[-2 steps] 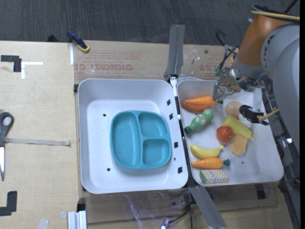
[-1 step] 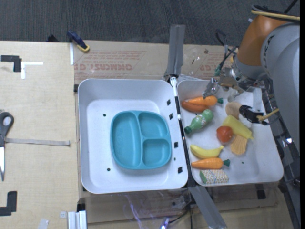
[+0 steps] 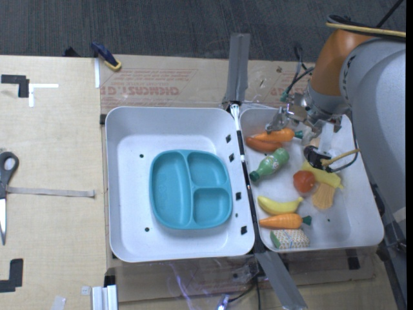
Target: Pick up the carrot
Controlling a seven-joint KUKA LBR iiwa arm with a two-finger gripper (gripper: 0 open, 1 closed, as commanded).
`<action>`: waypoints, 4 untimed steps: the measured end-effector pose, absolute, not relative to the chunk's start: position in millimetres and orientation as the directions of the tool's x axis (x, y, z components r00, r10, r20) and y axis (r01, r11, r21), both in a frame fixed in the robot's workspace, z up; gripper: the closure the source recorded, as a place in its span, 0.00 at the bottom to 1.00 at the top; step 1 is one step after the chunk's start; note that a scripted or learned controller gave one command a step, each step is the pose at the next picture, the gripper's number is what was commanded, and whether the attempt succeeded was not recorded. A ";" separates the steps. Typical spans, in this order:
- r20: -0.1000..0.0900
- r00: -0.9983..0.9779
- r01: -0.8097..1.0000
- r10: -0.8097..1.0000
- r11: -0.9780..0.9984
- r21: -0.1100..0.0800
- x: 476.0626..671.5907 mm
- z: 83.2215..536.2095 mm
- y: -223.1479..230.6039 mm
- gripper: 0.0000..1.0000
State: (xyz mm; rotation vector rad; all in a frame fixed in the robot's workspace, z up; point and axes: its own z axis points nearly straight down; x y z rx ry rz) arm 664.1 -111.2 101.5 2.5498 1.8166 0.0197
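1. The step in hand looks like the approach and grasp: the gripper (image 3: 293, 123) sits low in the back of the right bin (image 3: 361, 228), at the upper carrot (image 3: 270, 139).
2. Whether its fingers are spread or pressed together, I cannot tell; metal parts and cables crowd the wrist, and no carrot is plainly seen between the fingers.
3. That upper carrot lies near the bin's back-left corner, touching or just beside the gripper. A second carrot (image 3: 281, 221) with a green stub lies near the front, just beside a banana (image 3: 279, 205).
4. The next move probably calls for closing squarely across the carrot's thick middle, then a straight lift clear of the green bottle (image 3: 270, 165) just beside it.
5. The toys look like smooth moulded plastic: tapered orange carrots, a curved yellow banana, a round red tomato (image 3: 304, 181), a knobbly corn cob (image 3: 290, 239). Tapered, slick shapes could slip.
6. The left bin (image 3: 122, 237) holds a teal three-compartment plate (image 3: 191, 189), glossy with rounded corners.
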 end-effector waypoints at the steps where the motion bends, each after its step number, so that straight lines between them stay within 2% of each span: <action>1: 0.001 0.327 0.945 0.945 -0.327 0.028 666.8 118.5 -115.3 1.00; 2: 0.001 0.326 0.945 0.945 -0.326 0.020 665.1 114.6 -113.9 0.00; 3: 0.002 0.420 0.907 0.907 -0.420 0.019 659.3 102.1 -105.8 0.00; 4: 0.010 0.709 0.705 0.705 -0.709 0.012 644.5 100.4 -94.9 0.00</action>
